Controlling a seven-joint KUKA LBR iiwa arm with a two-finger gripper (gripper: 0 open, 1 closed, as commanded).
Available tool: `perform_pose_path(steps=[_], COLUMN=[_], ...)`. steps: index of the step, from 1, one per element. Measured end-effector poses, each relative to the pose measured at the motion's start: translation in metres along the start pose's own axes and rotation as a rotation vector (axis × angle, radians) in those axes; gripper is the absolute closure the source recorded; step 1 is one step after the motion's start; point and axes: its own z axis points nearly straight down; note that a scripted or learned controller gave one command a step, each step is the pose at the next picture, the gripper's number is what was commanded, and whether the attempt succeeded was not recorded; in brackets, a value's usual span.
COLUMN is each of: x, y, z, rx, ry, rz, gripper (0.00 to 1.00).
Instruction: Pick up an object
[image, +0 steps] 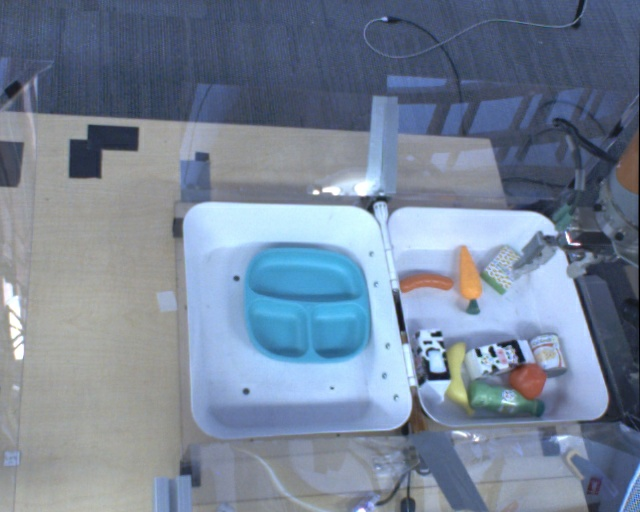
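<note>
The right bin (560, 290) holds several small items. An orange sausage (427, 283) and a carrot (468, 275) lie toward its back left. A green and white box (500, 268) sits beside the carrot. Along the front lie a black and white carton (430, 355), a yellow banana (456, 372), a cow-print carton (498, 356), a green bottle (505, 399), a red tomato (528, 380) and a small can (547, 353). My gripper (536, 252) reaches in from the right, low over the bin's back right, its tip right next to the green and white box.
The left bin (215, 300) carries a blue divided plate (305, 302). A metal post (383, 140) rises behind the wall where the two bins meet. Cables and the arm's body (605, 225) crowd the right side. Bare wooden bench lies to the left.
</note>
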Motion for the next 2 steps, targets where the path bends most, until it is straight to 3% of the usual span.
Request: perform_pose_path(steps=[1, 2], x=[0.003, 0.001], y=[0.033, 0.074], z=[0.141, 0.166], rx=[-0.002, -0.017], ry=[0.0, -0.008], rz=[-0.433, -0.486], gripper=[0.0, 0.0])
